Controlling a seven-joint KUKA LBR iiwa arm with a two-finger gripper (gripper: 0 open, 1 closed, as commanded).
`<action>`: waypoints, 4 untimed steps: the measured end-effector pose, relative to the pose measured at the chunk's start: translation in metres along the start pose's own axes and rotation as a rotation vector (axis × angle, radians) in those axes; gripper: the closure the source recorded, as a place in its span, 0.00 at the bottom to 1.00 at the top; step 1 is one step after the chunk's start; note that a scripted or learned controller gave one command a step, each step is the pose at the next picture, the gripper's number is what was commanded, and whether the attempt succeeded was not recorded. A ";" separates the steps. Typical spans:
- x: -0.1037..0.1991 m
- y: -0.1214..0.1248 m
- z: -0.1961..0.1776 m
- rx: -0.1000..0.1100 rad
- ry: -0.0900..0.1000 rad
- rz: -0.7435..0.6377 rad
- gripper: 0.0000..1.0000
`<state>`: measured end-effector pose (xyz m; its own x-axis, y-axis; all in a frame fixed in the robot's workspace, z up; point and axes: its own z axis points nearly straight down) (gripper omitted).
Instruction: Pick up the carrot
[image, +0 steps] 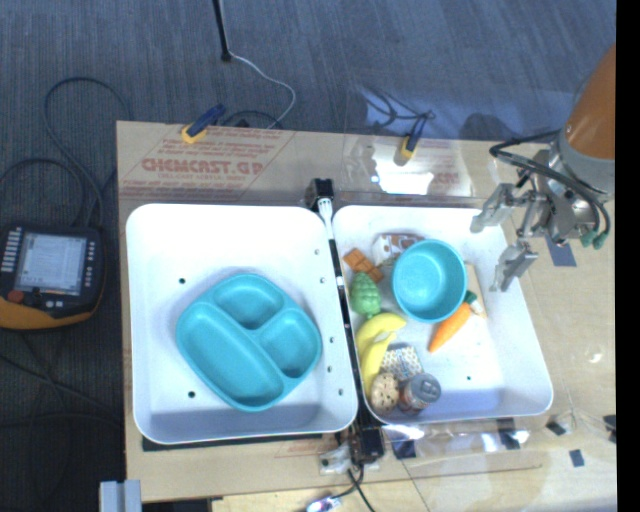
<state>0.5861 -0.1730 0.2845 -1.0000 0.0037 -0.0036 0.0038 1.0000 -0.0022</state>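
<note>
the carrot (451, 326) lies in the right bin (520, 375), tilted, touching the lower right rim of the blue bowl (429, 280). it looks a light, stiff plastic toy, smooth and tapering — best gripped across its thicker middle. beyond the bowl's upper right hangs the end effector (507, 243), fingers spread, pinching nothing. the board (205, 165) reads "chemcast gp".

arm (600, 100) cut off at right edge, carrot (451, 327) top tucked under blue bowl (428, 280)
</note>
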 end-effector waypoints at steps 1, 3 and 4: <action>-0.005 0.004 0.168 -0.006 0.012 -0.245 0.00; 0.082 0.011 0.191 0.002 -0.021 0.060 0.00; 0.077 0.010 0.175 0.008 -0.036 0.059 1.00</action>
<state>0.5102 -0.1630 0.1091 -0.9973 0.0622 -0.0395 0.0626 0.9980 -0.0087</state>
